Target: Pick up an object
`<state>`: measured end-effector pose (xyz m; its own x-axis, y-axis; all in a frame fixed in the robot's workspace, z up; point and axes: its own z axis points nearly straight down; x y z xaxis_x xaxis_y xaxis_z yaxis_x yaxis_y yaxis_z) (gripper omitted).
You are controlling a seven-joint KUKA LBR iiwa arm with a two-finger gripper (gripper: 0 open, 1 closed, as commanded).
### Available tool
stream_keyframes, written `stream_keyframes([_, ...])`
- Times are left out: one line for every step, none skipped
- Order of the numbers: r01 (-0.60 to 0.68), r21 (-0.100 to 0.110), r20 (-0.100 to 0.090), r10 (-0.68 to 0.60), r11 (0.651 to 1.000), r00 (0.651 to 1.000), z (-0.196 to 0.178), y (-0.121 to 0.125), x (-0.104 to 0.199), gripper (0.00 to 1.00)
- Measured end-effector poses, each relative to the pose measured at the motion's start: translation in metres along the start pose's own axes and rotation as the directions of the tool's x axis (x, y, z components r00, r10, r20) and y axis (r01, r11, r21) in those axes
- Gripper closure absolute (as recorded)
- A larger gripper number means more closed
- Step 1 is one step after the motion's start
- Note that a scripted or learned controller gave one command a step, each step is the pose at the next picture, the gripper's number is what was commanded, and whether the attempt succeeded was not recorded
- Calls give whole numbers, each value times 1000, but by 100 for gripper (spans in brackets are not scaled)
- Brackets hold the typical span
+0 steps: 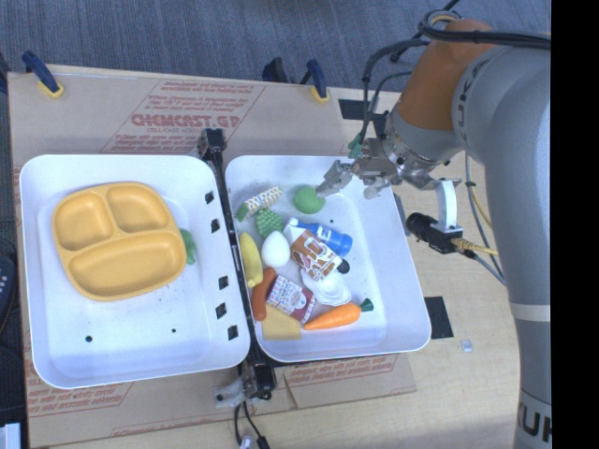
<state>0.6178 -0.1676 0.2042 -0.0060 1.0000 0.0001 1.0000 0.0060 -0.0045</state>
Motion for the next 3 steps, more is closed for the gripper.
stream_keyframes([-336,2,-1,336,942,942,101,-37,40,0])
stream_keyframes([-313,-3,0,313,950,950,112,-90,60,0])
stream_keyframes([-308,1,0,308,952,952,103,-90,61,100])
